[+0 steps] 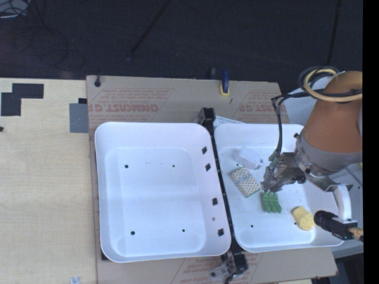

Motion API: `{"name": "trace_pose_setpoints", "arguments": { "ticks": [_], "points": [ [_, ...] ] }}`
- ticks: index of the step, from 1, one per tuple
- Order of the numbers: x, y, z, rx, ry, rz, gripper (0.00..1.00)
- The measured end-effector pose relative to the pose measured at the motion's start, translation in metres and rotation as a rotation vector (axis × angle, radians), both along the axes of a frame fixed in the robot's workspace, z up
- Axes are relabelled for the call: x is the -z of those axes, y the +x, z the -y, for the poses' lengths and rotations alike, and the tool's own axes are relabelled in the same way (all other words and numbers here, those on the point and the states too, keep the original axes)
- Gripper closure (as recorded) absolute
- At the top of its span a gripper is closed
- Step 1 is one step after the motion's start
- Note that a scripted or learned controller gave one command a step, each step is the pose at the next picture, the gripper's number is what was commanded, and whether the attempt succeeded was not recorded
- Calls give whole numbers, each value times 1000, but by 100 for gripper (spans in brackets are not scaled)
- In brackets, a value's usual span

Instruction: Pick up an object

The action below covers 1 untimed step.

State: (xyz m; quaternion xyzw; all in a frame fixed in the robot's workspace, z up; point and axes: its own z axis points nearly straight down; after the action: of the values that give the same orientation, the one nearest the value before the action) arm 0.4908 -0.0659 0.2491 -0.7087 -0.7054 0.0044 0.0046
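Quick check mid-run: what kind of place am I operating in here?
Most likely a robotics lab test bench: two white bins sit on a cardboard sheet, loose cables trail over the dark floor behind, and the arm reaches into the right bin.

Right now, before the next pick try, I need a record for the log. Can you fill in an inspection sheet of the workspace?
Surface: left bin and right bin, side by side on cardboard.
Job's things: green block, yellow piece, checkered pad, white piece, all in right bin.
Clutter: nothing seen.
Gripper: over right bin, between pad and green block.
Cables: black cable along the arm; another across the dark floor.
Surroundings: wooden bench at left; blue clamp behind bins.
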Motion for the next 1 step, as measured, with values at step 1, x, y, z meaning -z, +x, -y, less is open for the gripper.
{"name": "trace_pose_setpoints", "arguments": {
  "ticks": [1],
  "points": [
    [-6,-17,85,4,-3,9,100]
  ]
}}
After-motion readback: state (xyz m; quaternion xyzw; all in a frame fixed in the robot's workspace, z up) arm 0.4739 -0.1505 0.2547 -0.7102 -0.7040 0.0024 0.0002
